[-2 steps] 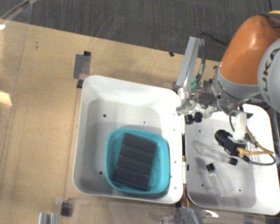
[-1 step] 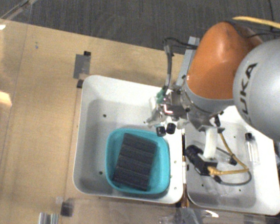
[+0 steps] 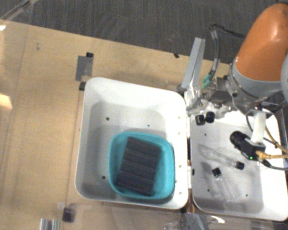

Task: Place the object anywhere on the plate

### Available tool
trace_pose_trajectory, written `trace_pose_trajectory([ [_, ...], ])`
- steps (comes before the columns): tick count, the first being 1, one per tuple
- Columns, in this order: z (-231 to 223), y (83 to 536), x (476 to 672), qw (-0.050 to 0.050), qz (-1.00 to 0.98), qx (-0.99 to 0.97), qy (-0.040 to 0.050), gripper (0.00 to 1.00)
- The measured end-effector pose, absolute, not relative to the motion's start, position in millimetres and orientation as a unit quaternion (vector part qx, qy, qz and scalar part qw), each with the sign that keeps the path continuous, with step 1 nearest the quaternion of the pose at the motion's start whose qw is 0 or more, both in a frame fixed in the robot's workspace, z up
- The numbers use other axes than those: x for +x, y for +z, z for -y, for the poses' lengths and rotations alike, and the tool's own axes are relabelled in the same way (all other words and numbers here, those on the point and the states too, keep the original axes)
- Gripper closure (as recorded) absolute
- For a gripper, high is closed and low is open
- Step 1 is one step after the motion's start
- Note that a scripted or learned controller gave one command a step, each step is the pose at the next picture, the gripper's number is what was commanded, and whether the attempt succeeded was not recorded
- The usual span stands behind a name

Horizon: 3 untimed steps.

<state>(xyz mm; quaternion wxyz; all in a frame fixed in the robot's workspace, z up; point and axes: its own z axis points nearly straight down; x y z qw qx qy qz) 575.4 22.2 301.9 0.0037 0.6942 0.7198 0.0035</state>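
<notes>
Bench (image 3: 24, 137): bare wood on the left, with a glare patch on the surface. A grey bracket (image 3: 85, 67) sits just off the far-left corner of the left bin. A small black block (image 3: 68, 214) sits off its near-left corner.

Left bin (image 3: 95, 131): the teal plate (image 3: 167, 165) sits in the near half, a bit right of centre and close to the near wall. The plate is squarish with rounded corners and a raised rim.

The dark ribbed block (image 3: 138, 165) lies flat on the plate, fully inside the rim. Its long axis runs near-to-far with a slight lean, and the ribs run crosswise. So the task object is on the plate, well apart from the gripper.

Between the bins: a grey metal upright (image 3: 194, 66) stands at the far end of the shared wall.

Right bin (image 3: 259, 200): the gripper (image 3: 204, 113) is over the far-left corner, just beside the shared wall. I cannot tell whether it is apart or together, because the wrist hardware clutters that spot.

Clear plastic pieces (image 3: 223, 159) lie mid-floor, nearer than the gripper, and are hard to outline against the white. There are two small black caps among them. One cap (image 3: 215, 172) is left of centre; the other cap (image 3: 239, 165) is just right of it and slightly farther.

Arm (image 3: 271, 44): it enters from the far right, with the orange band above the bin's far edge.
</notes>
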Motion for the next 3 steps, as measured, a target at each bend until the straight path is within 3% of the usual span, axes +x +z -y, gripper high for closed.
trace_pose_trajectory([
  [1,-83.7,217.9,552.7,0.001,-0.766,0.643,0.0015,1.0],
  [2,-83.4,218.2,552.8,0.001,-0.766,0.643,0.0016,0.0],
  [3,-30.1,336.6,508.1,0.004,-0.763,0.646,0.0039,0.0],
])
